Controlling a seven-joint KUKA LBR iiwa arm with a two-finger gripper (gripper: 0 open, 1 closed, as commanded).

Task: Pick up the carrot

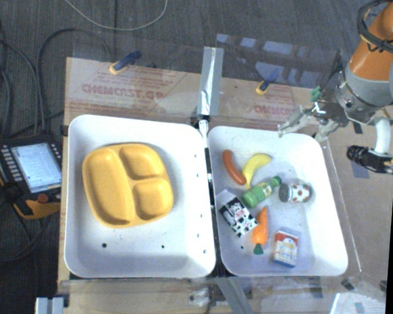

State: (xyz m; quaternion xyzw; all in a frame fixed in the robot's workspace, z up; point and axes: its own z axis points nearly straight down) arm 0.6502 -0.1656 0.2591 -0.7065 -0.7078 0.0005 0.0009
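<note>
The carrot is small and orange with a green tip, lying in the right bin near its middle front, between a black-and-white toy and a small carton. My gripper hangs over the far rim of that bin at the upper right, well away from the carrot. Its two thin fingers are spread apart with nothing between them.
Around the carrot lie a green bottle, a banana, a sausage, a small can, a black-and-white cow toy and a carton. The left bin holds a yellow divided plate.
</note>
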